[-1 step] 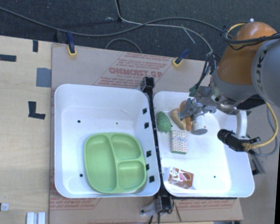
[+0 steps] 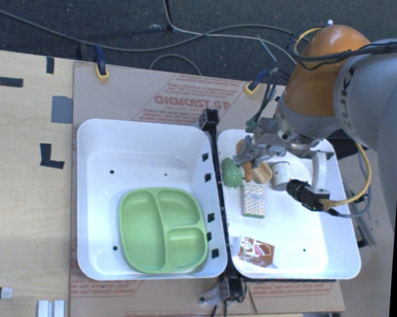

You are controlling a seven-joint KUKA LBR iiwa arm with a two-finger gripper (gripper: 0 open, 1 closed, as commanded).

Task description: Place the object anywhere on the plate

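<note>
Grey arm (image 2: 368,86) from right, gripper (image 2: 256,159) pointing down.

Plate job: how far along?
Done: nothing sits on the green plate in the left bin. In hand: the tool is down in the right bin among small objects. Left: lift one, carry it across, place it.

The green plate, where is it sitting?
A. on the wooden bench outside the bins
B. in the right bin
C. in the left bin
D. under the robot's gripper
C: the green plate lies flat on the floor of the left bin, while the gripper is over in the right bin among the small things there.
</note>
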